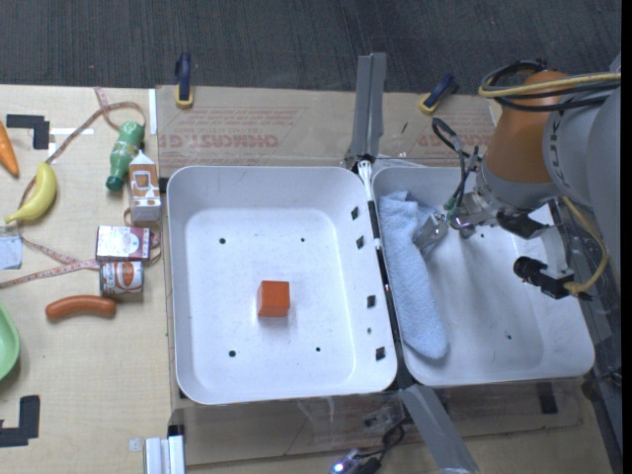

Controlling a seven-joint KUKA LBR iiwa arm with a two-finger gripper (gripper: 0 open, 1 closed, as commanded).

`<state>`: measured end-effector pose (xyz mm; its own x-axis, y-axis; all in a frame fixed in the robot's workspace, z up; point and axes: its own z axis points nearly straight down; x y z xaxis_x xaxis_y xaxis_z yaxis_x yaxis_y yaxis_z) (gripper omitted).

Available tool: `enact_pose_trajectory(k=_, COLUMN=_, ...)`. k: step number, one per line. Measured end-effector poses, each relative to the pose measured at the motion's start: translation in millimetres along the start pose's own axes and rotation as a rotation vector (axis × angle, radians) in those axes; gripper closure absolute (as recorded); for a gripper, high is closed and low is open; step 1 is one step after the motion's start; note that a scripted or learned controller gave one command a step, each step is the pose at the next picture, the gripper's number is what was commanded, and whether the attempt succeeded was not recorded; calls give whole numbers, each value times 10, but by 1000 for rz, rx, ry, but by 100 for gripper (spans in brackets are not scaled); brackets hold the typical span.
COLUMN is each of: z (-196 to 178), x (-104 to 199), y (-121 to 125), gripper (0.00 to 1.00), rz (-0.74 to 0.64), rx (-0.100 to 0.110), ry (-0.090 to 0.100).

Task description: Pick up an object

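An orange-red cube point(274, 298) rests near the middle of the left bin point(197, 265). A pale blue cloth point(413, 279) lies along the left side of the right bin point(533, 354). My gripper point(433, 233) hangs low in the right bin's far left part, at the cloth's upper right edge. Its grey fingers point down and left toward the cloth. Whether they touch the cloth is unclear from this angle.
The grey arm with its orange band point(523, 146) and cables crosses the right bin's far right corner. Toy food lies on the bench at left: a banana point(36, 194), a sausage point(81, 308), a green bottle point(124, 152), a can point(122, 277). A grey divider post point(369, 107) stands between the bins.
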<state>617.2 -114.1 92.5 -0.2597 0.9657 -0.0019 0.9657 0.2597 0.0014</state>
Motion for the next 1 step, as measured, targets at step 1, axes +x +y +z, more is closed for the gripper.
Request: enact_pose_trajectory(k=1, z=-533, x=-424, y=-156, gripper=0, rz=167, rx=0, ry=-1)
